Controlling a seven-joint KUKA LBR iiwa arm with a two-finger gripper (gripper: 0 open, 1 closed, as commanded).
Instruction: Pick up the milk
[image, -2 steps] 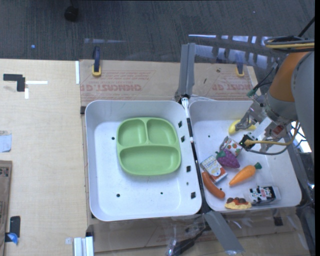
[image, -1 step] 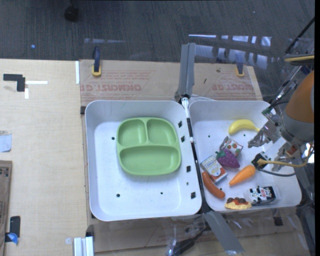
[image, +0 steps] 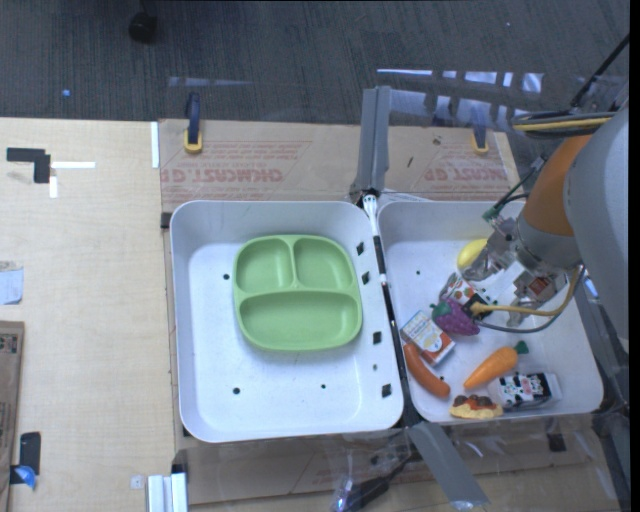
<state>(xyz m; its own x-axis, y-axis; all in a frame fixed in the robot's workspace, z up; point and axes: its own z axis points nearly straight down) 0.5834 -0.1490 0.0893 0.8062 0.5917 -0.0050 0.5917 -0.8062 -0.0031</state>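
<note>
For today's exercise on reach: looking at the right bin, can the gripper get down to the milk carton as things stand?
Probably yes. The milk carton lies at the near edge of the right bin, uncovered from above. The carrot sits close beside it, so the gripper has little room there.

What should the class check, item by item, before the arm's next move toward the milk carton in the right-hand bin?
1. Milk found: the black-and-white patterned carton lies at the near side of the right white bin. Ok.
2. Two-finger gripper above the carton: it hangs farther back, by the purple toy grapes and the yellow toy fruit. Not ok.
3. Gripper carrying nothing: cannot tell.
4. Room around the carton: the orange toy carrot and a yellow-brown toy lie close beside it; whether they touch it, cannot tell.
5. Top of the carton uncovered: ok.
</note>
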